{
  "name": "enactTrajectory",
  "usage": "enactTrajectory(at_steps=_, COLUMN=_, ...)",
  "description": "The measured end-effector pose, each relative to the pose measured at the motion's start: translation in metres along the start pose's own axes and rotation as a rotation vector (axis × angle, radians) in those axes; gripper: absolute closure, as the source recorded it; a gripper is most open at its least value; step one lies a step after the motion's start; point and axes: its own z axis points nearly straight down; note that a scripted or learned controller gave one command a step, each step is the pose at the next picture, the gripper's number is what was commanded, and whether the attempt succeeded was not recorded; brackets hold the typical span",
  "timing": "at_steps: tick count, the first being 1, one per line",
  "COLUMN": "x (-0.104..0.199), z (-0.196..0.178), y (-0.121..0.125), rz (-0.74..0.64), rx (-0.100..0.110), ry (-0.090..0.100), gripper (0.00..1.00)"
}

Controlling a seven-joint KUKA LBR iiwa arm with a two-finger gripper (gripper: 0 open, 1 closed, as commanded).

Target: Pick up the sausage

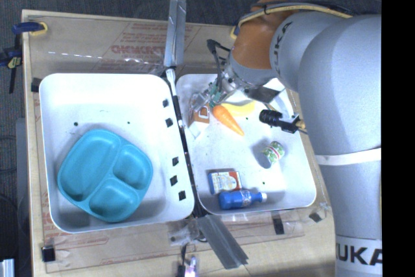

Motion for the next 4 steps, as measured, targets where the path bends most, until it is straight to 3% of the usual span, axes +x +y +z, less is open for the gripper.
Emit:
enactTrajectory(at_steps=1, x=-0.024, z=0.0, y=0.005, rz=0.407, rx=0.0, ry=0.001, gripper=0.0)
enactTrajectory(at_steps=2, x=-0.037, z=0.002, y=-0.005, rz=0.687, rx=-0.001, ry=-0.009, gripper=0.0)
enactTrajectory(at_steps=3, x=-0.032, z=-0.011, y=-0.055, rz=0.727, rx=0.035, ry=0.009, gripper=0.0)
enactTrajectory(at_steps=4, x=0.033, z=-0.014, y=-0.093, rz=0.609, rx=0.035, ry=0.012, gripper=0.0)
